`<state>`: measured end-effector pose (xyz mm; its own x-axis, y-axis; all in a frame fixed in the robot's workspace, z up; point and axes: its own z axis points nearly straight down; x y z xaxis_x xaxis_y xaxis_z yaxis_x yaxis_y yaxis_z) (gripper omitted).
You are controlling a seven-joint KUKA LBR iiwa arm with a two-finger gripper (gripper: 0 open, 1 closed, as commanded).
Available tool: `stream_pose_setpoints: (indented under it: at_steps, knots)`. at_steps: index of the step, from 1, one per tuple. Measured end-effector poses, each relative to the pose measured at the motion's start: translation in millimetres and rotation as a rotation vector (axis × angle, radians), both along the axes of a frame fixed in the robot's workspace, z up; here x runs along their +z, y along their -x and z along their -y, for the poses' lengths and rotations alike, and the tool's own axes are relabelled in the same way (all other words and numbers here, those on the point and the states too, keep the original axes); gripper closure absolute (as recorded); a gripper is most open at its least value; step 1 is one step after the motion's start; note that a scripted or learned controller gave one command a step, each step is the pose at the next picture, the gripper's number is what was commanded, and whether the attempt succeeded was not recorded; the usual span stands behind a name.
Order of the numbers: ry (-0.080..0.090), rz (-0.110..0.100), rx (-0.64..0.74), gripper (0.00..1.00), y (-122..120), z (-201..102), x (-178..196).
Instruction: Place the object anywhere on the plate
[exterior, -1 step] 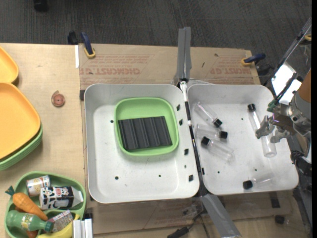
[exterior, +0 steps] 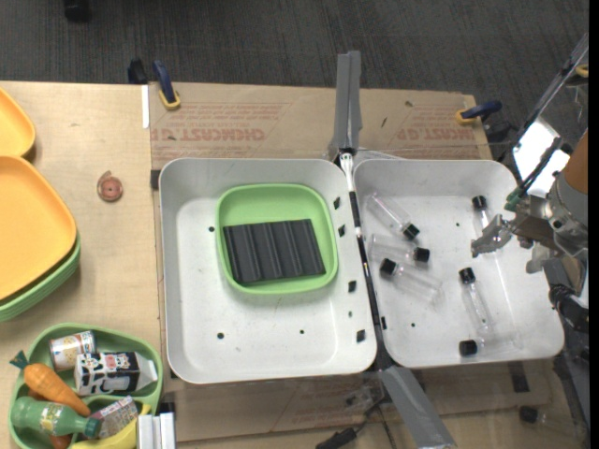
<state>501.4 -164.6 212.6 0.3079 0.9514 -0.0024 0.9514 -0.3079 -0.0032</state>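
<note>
A green square plate (exterior: pixel 277 195) lies in the left bin (exterior: pixel 192 344), and a dark ribbed grey slab (exterior: pixel 274 251) rests flat on it. Several clear tubes with black caps are scattered in the right bin (exterior: pixel 421 344), among them one tube (exterior: pixel 474 303) near the front right and another tube (exterior: pixel 393 215) at the back left. My gripper (exterior: pixel 510 253) hovers over the right side of the right bin. It is open, with nothing between its fingers. The nearest tube lies just to its lower left.
Stacked yellow plates (exterior: pixel 28 223) sit on the wooden table at far left, next to a small pink disc (exterior: pixel 110 188). A green bowl (exterior: pixel 37 344) of toy food stands at the bottom left. Clamps (exterior: pixel 167 90) hold the cardboard behind the bins.
</note>
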Motion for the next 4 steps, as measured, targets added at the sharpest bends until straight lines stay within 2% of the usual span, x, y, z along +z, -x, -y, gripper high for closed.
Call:
stream_pose_setpoints:
  at_steps: [1, 2, 3, 4]
  knots:
    - [0.0, -0.001, -0.335, 0.0, 4.1, -29.9, -10.0]
    - [0.0, -0.002, -0.352, 0.0, 24.5, -77.7, 0.3]
    - [0.002, -0.002, -0.522, 0.0, 4.5, -136.7, -22.8]
    - [0.003, -0.002, -0.574, 0.0, 18.4, -215.8, -22.6]
